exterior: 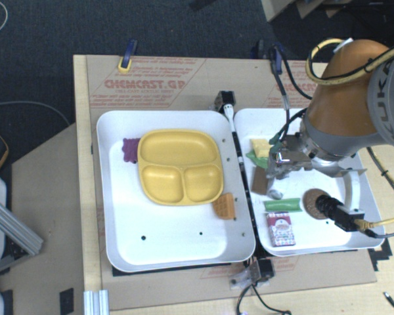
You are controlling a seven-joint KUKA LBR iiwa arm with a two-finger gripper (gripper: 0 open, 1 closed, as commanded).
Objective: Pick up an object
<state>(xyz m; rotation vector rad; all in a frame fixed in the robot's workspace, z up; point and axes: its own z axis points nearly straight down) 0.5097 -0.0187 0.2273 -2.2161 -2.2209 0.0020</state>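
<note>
Cardboard-topped worktop (184, 77) bearing two white bins; pincer (276, 169), finger state indiscernible, low in right bin (244, 120) near its left wall, over a brown block (260, 181); nothing visibly lifted; pick judged pending.

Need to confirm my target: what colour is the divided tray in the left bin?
Yellow, seen in the camera view: divided tray.

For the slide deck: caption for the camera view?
End effector lowered into right bin; yellow divided tray in left bin.
</note>
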